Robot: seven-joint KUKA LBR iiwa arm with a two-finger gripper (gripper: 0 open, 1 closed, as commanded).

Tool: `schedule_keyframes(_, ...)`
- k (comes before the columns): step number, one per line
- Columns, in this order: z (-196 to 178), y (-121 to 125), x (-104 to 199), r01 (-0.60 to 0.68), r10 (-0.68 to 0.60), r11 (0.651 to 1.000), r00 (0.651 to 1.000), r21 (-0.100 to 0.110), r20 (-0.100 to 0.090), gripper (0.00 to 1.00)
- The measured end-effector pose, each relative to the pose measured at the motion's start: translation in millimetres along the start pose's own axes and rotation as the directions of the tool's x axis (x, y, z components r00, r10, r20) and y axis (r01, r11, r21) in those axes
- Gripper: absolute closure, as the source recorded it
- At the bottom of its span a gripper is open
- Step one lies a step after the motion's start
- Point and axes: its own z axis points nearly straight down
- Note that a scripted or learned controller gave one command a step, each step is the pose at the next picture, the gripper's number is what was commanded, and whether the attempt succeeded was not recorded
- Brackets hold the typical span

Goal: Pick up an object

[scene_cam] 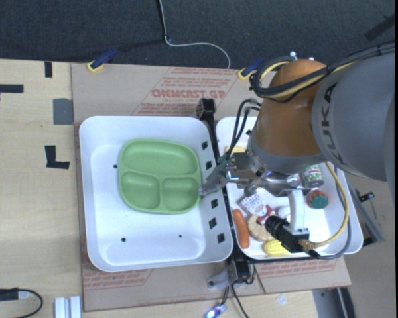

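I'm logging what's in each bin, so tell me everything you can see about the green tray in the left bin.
The green tray is a pale green, matte, plastic-looking plate with rounded corners and three compartments: one long one across the far side, two smaller ones nearer the camera. It lies flat and upright on the floor of the left bin, toward the right wall. Nothing sits in it. The gripper reaches its right edge; contact is unclear.

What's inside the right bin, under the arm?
In the right bin: an orange sausage-like piece, a yellow piece, a red-and-teal ball, a small can. The arm covers the rest.
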Motion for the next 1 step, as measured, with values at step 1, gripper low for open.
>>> schedule_keyframes(1, -166.8, 1.9, 105.1, 0.008, -0.008, 1.000, 1.000, -0.014, -0.007, 0.00)
